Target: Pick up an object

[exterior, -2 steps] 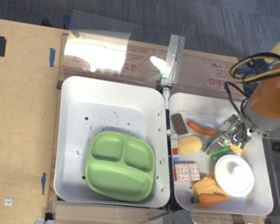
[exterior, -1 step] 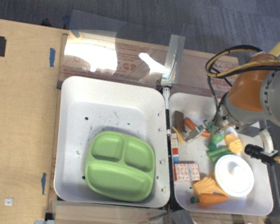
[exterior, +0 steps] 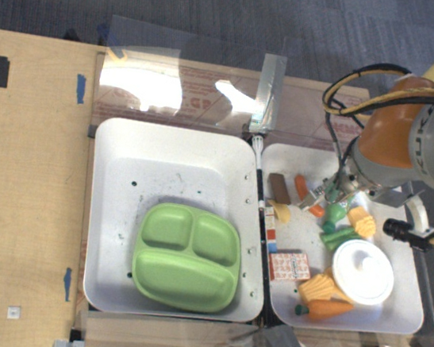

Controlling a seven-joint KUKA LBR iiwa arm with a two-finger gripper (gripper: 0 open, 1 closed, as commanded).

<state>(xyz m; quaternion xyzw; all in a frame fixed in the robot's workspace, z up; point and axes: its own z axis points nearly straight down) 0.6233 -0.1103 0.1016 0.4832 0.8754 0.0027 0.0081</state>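
Toys [exterior: 336, 226] clutter right bin [exterior: 414, 313] on wooden bench [exterior: 12, 204].

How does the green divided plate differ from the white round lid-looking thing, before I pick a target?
The green plate is a rounded rectangle with three compartments; the white round piece is a smaller plain disc. The plate lies alone in the left bin; the disc sits crowded among toy food in the right bin, nearer the claw. Both look like smooth plastic.

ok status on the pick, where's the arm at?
End effector low over right bin, among the small toys. Nothing seen held. Green toy and orange piece crowd right beneath it. Green divided plate sits in left bin.
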